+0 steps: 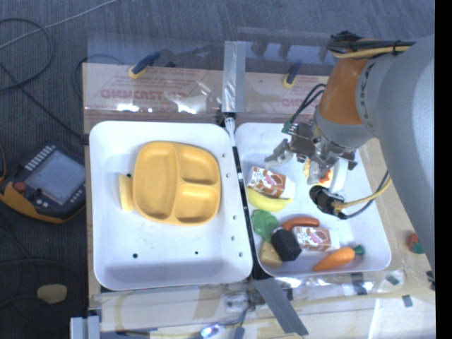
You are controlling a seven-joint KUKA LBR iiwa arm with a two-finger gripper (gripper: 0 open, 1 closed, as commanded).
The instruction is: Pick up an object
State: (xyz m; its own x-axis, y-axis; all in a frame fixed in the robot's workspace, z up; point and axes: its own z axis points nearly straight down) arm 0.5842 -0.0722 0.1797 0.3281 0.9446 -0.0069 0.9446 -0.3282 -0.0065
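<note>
The right bin (371, 221) holds toy food. A red and white snack packet (268, 181) lies over a yellow banana (269, 202). In front of them are a green leafy piece (264, 222), a black lump (285, 244), a red sausage (301, 222), a second packet (313, 239) and an orange carrot (335, 259). My gripper (313, 162) hangs low over the back middle of this bin, just right of the first packet. A small orange and white bit shows right under the wrist; what it is I cannot make out.
The left bin (102, 210) carries a yellow divided plate (176, 182) with a yellow piece (125, 192) poking out at its left edge. A black cable loop (330, 202) dangles beside the gripper. A teach pendant (48, 181) lies on the floor to the left.
</note>
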